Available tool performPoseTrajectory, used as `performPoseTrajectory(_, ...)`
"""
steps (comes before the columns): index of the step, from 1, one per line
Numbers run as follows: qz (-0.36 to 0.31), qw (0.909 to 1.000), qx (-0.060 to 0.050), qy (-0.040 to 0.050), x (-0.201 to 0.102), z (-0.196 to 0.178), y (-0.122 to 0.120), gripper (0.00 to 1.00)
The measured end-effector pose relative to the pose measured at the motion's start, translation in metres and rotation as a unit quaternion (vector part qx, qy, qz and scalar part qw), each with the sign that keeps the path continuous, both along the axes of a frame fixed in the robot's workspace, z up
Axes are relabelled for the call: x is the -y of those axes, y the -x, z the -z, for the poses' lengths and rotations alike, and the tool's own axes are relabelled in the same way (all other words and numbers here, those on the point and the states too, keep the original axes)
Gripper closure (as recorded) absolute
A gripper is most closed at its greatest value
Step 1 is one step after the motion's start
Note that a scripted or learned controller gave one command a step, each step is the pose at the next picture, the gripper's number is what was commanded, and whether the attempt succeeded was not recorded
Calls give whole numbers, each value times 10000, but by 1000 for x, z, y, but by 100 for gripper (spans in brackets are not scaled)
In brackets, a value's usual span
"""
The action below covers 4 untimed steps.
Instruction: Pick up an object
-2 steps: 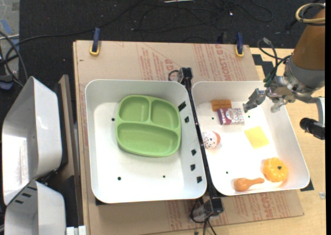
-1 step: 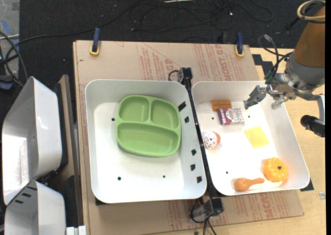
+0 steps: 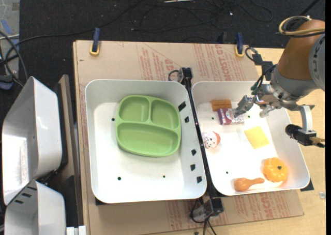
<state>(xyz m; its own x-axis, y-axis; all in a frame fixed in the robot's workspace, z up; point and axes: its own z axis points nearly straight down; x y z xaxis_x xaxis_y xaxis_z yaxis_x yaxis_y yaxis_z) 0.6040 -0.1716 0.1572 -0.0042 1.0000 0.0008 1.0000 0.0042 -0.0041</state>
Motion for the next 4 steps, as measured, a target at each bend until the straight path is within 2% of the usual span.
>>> performPoseTrajectory(1,29,10000,21,2,1,62,0,0)
performPoseTrajectory(2,21,10000,43,7,1,61,-2,0)
performPoseTrajectory(3,18,10000,86,21,1,49,-4,100)
performPoseTrajectory(4,10,10000,50,14,6,3,-10,100)
